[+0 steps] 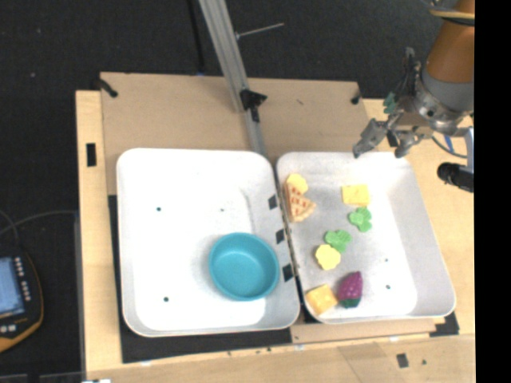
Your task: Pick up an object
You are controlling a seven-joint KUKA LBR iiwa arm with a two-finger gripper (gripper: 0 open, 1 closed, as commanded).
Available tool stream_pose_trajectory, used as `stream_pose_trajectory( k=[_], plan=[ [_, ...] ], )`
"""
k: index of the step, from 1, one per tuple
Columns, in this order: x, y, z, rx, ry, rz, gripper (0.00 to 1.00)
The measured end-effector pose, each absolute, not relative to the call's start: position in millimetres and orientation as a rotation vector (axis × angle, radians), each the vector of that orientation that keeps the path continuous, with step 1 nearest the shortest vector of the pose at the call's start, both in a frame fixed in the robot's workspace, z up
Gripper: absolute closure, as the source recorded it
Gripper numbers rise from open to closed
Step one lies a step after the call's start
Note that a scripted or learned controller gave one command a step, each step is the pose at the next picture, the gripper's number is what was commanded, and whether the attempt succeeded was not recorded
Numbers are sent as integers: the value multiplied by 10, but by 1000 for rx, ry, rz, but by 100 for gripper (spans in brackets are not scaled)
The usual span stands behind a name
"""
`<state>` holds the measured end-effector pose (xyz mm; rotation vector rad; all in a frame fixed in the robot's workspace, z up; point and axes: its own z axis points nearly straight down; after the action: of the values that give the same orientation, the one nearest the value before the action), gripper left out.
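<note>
My gripper (382, 144) hangs over the far edge of the right bin (423, 238), its two fingers spread apart with nothing between them. Below it in that bin lie a yellow block (355, 195), a green piece (360, 219), a second green piece (337, 239), a yellow flower shape (326, 256), a purple grape bunch (350, 288), a yellow-orange wedge (321, 299) and a waffle-like piece (299, 199) against the left wall. A blue bowl (242, 266) sits in the left bin (160, 206).
A grey metal pole (227, 50) slants up from between the bins at the back. A handheld pendant (16, 294) lies off the bench at the left. Black cable hangs by the arm at the right.
</note>
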<state>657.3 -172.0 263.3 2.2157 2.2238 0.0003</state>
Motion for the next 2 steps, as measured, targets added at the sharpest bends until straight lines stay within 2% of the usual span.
stream_pose_trajectory(
  k=[1, 2],
  plan=[
    [6571, -1726, 2634, 2215, 2223, -2, 0],
    [6496, -1779, 2088, 2219, 2220, -3, 0]
  ],
)
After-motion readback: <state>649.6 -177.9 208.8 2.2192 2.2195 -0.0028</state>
